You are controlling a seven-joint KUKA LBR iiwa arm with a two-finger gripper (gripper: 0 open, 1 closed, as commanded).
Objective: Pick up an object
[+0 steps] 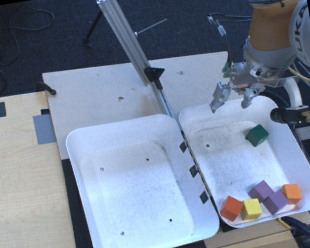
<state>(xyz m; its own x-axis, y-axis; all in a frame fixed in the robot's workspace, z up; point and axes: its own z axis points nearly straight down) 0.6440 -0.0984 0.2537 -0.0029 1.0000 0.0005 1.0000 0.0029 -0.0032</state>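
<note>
Gripper hangs spread and empty above the far rim of the right bin.

The two metal fingers stand apart with nothing between them, up off the bin floor, under the grey arm with its orange band. Nearest to the gripper is a green block, lying just below and a little to its right on the bin floor, on its own. Much farther toward the near rim, well apart from the gripper, the other blocks sit bunched together: a red-orange block, a yellow block touching it, two purple blocks just beyond, and an orange block at the right end of the bunch. The left bin lies off to the gripper's left and nearer the viewer, past the divider with its black clips. A slanted aluminium rail rises behind and to the left of the gripper.
</note>
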